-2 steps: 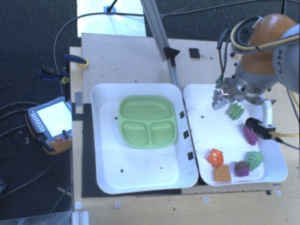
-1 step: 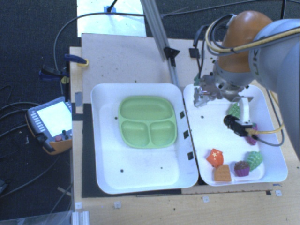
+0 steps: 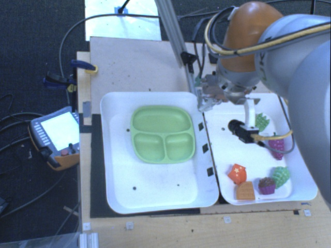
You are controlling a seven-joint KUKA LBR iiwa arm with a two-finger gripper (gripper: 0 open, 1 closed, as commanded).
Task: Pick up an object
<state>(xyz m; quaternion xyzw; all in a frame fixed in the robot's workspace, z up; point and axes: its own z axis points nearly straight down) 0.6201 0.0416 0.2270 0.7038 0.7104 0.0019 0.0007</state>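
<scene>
**Toys lie apart from the gripper (image 3: 207,101), which hangs over the bins' shared rim**
The red star toy (image 3: 236,173), orange block (image 3: 245,191) and purple toy (image 3: 267,185) cluster well away from it, in the right bin's (image 3: 225,156) near corner. The magenta grapes (image 3: 276,144) lie closer. From here it probably catches nothing. Whether it is spread or closed is hidden. The green divided plate (image 3: 163,133) lies on its other side.

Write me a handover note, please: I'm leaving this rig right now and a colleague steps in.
Tool: above the wall between the bins, far end; no object visibly in it.
Right bin: green toy, magenta toy, red toy, orange block, purple toy, green cluster.
Left bin: green divided plate.
Done: nothing picked up.
Left: choose an object, grasp it, lift it.
</scene>
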